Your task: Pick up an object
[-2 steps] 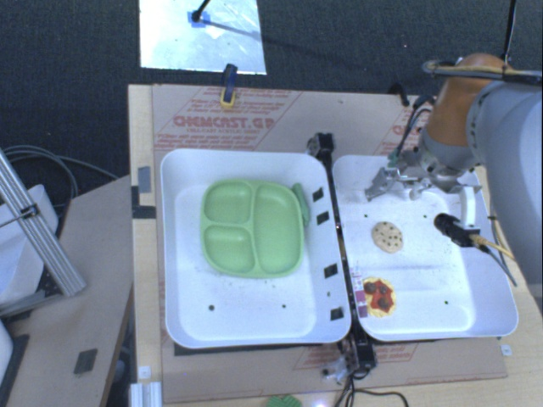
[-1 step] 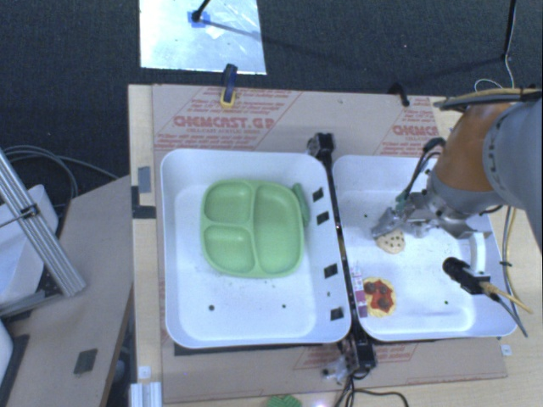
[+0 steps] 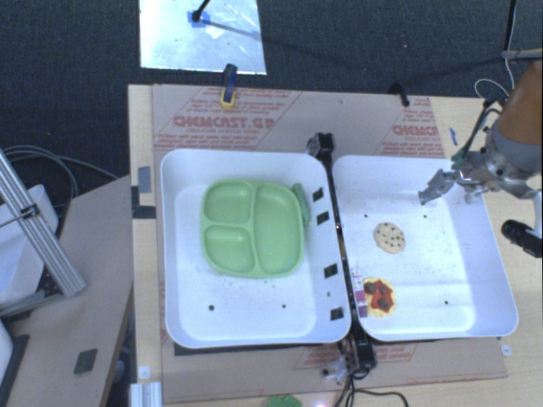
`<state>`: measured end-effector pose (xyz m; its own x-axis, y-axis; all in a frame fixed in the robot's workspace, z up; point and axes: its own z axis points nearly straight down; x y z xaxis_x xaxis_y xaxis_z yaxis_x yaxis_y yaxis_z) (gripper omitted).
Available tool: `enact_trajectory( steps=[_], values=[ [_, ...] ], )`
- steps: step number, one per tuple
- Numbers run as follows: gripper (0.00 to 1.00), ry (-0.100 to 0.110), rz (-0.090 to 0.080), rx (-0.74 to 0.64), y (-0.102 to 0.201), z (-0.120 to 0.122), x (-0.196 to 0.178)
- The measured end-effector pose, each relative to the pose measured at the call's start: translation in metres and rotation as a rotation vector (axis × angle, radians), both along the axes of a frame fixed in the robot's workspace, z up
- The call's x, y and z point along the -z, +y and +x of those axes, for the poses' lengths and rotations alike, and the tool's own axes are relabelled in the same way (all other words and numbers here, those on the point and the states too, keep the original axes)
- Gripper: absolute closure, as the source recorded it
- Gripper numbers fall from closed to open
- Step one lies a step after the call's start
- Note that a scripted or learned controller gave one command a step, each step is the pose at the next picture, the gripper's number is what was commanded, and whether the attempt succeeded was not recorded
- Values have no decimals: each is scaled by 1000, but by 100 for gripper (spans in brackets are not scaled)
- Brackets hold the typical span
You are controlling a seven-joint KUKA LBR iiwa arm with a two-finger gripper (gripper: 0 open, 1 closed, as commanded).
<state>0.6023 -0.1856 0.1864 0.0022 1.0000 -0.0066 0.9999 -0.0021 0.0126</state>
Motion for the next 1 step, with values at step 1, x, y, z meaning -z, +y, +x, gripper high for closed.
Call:
enact_trajectory(
  steps=[1],
  values=[
    [0,13,7,-3,11,-9,44]
  ],
)
